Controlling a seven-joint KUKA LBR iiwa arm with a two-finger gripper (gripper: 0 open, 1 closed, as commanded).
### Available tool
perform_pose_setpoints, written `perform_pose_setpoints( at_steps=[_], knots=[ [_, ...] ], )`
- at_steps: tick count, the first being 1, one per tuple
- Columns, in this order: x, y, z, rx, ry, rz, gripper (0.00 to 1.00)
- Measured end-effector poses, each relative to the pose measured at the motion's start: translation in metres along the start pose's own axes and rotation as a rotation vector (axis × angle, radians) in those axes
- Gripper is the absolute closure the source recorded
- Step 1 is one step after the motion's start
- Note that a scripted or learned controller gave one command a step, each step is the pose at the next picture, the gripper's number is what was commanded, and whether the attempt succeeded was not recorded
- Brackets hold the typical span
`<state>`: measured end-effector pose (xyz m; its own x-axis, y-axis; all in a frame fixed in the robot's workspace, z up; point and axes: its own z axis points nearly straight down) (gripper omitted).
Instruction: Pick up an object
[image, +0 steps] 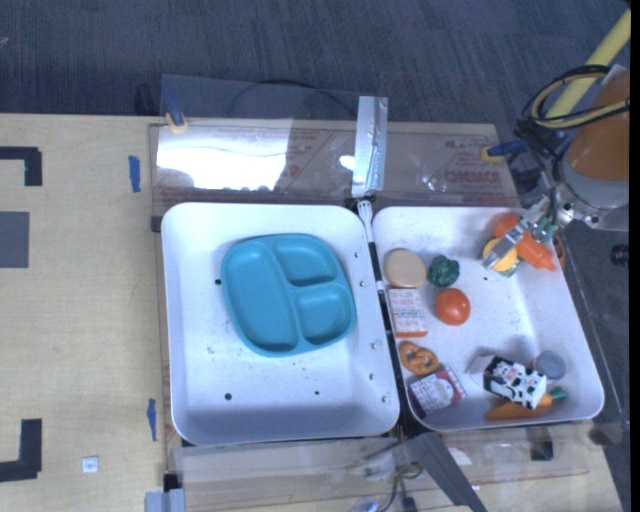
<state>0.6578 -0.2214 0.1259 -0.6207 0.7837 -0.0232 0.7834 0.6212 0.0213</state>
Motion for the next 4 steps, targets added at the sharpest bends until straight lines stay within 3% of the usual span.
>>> perform_pose_setpoints(
  at_steps=[3, 4],
  knots=[
    [-0.002, -0.002, 0.000, 0.002, -0.003, -0.222, 0.00],
    [0.021, -0.030, -0.078, 0.009, 0.014, -0.499, 0.00]
  ],
)
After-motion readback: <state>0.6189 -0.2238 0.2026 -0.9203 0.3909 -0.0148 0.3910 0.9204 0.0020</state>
